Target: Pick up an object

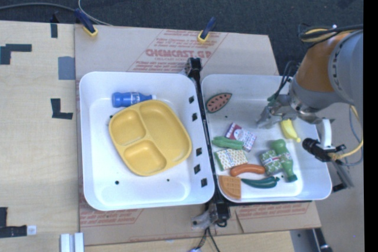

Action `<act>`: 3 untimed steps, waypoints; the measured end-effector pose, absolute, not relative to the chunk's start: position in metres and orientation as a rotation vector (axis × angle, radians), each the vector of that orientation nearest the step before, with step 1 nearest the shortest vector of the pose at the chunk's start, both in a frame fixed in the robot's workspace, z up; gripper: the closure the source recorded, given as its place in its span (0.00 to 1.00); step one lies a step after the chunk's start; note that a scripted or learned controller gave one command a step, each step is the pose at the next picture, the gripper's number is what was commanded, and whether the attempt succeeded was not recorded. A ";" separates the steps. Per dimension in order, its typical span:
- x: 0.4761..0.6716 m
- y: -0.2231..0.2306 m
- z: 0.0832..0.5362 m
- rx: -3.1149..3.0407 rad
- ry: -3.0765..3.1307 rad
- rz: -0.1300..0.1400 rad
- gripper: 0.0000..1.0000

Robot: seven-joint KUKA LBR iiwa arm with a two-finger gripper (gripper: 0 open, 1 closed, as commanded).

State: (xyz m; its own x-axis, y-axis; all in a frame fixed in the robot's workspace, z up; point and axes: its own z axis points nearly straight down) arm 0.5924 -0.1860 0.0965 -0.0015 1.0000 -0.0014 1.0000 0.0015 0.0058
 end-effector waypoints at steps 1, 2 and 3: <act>0.592 -0.186 0.097 2.216 2.220 0.005 0.00; 0.582 -0.195 0.089 2.211 2.230 0.020 0.00; 0.581 -0.198 0.097 2.210 2.226 0.012 1.00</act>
State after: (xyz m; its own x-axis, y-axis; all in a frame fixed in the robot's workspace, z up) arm 0.5806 -0.1977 0.0971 -0.0070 1.0000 0.0017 0.9999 0.0070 0.0090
